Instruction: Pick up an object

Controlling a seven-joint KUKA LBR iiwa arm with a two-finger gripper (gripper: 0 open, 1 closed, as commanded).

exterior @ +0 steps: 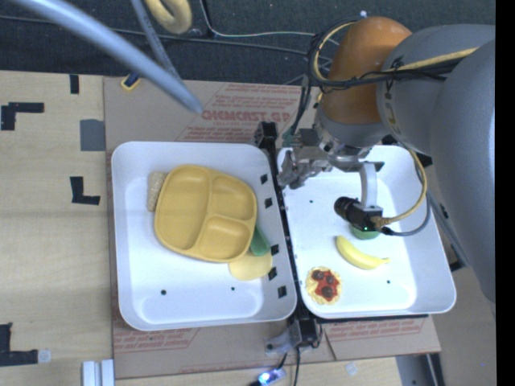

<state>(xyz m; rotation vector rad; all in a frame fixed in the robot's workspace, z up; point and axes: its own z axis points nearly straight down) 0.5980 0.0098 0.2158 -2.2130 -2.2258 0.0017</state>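
Observation:
A small yellow banana (360,253) lies in the right bin (426,284), towards its front. Just left of it and nearer the front rests a little round pizza (323,285) with red topping. My gripper (296,167) hangs over the back left corner of the right bin, close to the divider between the bins and well behind both items. Nothing shows in its grasp. In the left bin (141,296) a yellow divided plate (205,213) lies tilted over a tan slice (154,190), a green piece (260,244) and a pale yellow disc (249,266).
A black unit with a green light (360,215) hangs from the wrist on a cable over the middle of the right bin. The arm's grey bulk (451,119) covers the bin's back right. Black clips (273,207) line the divider.

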